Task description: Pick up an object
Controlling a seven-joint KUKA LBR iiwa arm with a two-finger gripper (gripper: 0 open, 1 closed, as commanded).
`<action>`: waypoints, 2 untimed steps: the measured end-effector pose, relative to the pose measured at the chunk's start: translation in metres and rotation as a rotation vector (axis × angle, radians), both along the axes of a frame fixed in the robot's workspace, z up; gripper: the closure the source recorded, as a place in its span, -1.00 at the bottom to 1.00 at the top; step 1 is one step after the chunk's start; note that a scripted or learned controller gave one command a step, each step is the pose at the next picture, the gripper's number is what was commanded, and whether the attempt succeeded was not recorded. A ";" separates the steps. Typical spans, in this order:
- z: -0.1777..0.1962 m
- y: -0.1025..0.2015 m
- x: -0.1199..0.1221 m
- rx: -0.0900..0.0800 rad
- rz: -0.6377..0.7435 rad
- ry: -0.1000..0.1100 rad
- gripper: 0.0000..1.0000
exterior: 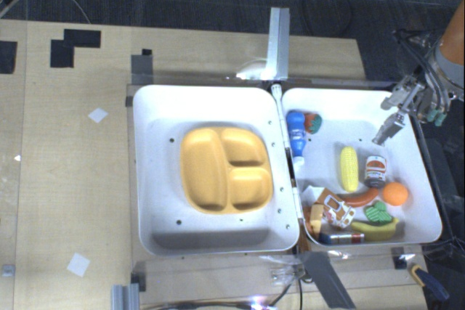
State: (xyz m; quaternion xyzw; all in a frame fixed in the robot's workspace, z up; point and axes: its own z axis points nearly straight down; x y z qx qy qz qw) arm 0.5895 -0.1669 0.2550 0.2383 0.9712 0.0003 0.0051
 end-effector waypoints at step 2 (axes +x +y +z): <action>-0.071 -0.018 -0.087 0.000 0.016 0.003 -1.00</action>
